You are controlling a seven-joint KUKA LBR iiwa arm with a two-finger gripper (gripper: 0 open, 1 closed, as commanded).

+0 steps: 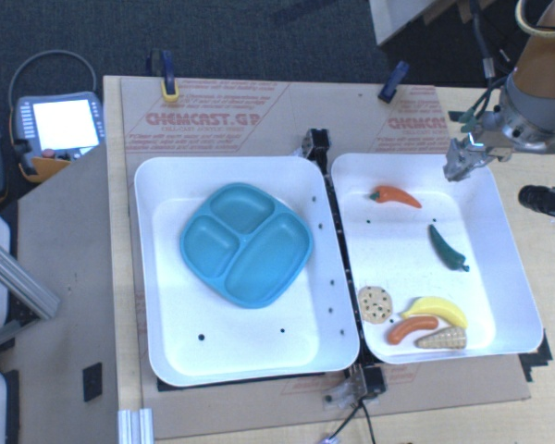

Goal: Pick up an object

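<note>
The left bin (157, 276) holds a blue divided plate (247, 256), lying flat and turned a little, well clear of every wall. It looks like stiff, smooth plastic with a low rim, so a two-finger pinch would have to take the rim edge; I judge it the awkward choice.

The right bin (499, 248) carries the small toy foods. Near its left wall lies a round cookie (375, 303), flat and thin, probably hard to get fingers under. To its right, along the near wall, a sausage (412, 329), a banana (437, 310) and a pale cone (442, 340) sit touching one another; they are likely light and smooth, but the cluster leaves little room for fingers beside any one of them, and the near wall is just beside the cone.

Farther back an orange carrot (395, 196) lies alone, and to its right a dark green pepper (447, 249) lies at a slant, also alone. Both look light, firm and narrow; taking either across its middle seems best, with open floor all round.

The end effector (461, 161) hangs over the far right corner of this bin, near the rim, grasping nothing; whether it is released or clenched I cannot tell. The carrot is the nearest free piece.
</note>
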